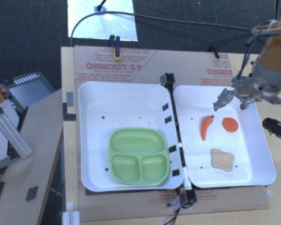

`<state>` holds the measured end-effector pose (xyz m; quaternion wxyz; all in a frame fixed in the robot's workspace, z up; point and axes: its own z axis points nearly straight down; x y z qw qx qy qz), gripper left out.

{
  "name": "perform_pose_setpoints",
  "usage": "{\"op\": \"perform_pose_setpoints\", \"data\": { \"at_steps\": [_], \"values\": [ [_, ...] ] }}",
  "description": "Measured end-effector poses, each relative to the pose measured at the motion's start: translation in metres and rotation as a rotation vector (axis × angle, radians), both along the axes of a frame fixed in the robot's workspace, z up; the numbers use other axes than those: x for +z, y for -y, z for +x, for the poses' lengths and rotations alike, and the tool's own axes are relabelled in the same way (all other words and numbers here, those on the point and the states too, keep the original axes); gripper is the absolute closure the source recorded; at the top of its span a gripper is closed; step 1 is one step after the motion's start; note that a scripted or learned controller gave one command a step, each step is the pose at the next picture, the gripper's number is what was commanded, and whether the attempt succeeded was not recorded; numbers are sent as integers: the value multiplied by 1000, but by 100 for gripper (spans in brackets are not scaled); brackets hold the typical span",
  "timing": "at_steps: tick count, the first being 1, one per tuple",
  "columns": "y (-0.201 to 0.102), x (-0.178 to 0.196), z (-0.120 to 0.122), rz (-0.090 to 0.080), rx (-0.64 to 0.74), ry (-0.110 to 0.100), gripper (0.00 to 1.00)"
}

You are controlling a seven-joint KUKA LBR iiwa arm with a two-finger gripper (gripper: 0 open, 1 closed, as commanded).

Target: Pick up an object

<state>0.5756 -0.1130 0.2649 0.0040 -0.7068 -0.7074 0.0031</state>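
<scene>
— Item: camera view. How is it mounted?
— It is fixed above the bench [131, 60] and aimed downward at a slant; the bench's far edge is seen toward the top.
— What is covered?
— The left bin [91, 125] and the right bin [253, 168] are taken in whole, at moderate range. Dark floor is seen beyond, and the arm [274, 55] is cut by the right edge.
</scene>
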Motion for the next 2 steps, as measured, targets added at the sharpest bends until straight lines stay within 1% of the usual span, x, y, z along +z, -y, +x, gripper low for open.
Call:
{"op": "perform_pose_setpoints", "data": {
  "at_steps": [1, 2],
  "values": [
    [0, 6, 2, -1, 2, 12, 0],
    [-7, -52, -2, -1, 0, 8, 0]
  ]
}}
